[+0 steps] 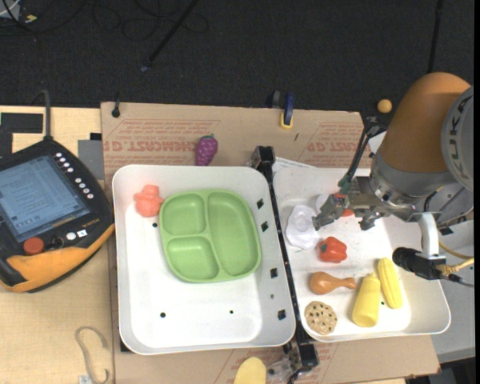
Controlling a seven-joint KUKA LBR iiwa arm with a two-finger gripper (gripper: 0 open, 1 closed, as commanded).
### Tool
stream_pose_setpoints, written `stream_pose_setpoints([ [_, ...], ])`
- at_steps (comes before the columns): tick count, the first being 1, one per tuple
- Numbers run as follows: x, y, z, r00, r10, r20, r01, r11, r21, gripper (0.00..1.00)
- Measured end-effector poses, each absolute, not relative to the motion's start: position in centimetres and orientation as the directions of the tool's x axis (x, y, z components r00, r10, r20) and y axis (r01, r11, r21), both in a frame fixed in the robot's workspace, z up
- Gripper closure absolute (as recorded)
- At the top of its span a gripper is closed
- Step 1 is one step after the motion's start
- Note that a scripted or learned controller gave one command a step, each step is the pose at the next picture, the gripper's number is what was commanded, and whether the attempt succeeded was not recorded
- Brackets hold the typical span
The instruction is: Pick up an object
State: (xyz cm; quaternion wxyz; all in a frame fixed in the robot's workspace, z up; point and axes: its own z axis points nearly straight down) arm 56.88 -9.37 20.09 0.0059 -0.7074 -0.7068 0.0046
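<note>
The arm's two-finger gripper [348, 212] hovers with jaws spread and nothing between them, just above the small red plastic bell pepper [332, 250] in the right white bin [432, 320]. The approach step seems underway; next it must descend over the pepper and close.

There were two white bins: the left bin [136, 310] and the right bin [432, 314]. The left bin held one green plate [210, 237] and one pink toy [147, 201]. The right bin held one red pepper [332, 250], one cookie [321, 318], one drumstick [330, 282], one corn cob [390, 282] and one yellow bottle [367, 301].
</note>
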Motion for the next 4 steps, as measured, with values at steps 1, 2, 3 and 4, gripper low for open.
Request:
stream_pose_setpoints([
  [1,57.2,-9.4,20.8,-0.001,1.0,0.0,1.0,0.001,-0.001,0.0],
  [2,57.5,-8.5,14.9,-0.001,1.0,0.002,1.0,0.001,-0.008,0.0],
  [3,57.8,-8.4,8.6,-0.001,1.0,0.001,1.0,0.001,-0.008,0.0],
  [4,57.7,-8.5,8.7,0.006,1.0,0.002,1.0,-0.006,-0.004,0.0],
])
